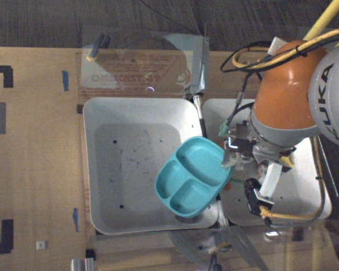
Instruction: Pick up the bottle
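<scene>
Bottle: I cannot tell from this view where it lies. Nearest the camera, a yellow cable (288,214) loops just right of the teal divided plate (193,178), over the right bin (322,205). My gripper (233,158) sits at the plate's right rim, touching or nearly so. Whether it is clenched or released I cannot tell. My arm (285,97) bends in from the plate's right, orange band uppermost. The plate lies tilted across the left bin's (101,151) corner, overlapping the divide between the bins. Beyond the plate, a clear sheet (135,66) rests on the bench (34,151).
</scene>
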### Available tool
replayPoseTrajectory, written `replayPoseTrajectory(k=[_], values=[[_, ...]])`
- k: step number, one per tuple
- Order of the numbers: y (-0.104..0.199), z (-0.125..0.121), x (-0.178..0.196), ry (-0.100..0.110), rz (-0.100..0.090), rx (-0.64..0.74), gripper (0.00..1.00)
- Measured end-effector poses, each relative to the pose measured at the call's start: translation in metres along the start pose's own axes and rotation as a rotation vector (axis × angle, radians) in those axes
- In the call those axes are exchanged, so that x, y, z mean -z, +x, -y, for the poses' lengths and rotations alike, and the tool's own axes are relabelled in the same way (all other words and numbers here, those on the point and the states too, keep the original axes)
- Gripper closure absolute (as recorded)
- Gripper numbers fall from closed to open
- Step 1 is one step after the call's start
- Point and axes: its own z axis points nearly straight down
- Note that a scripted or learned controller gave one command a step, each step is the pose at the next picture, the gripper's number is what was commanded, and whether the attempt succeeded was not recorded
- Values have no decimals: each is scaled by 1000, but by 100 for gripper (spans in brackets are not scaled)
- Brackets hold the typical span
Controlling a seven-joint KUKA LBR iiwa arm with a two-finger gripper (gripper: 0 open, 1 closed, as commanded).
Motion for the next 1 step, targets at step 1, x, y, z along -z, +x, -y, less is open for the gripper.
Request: replayPoseTrajectory(k=[1], values=[[87,19,-26,-11,-3,-49,100]])
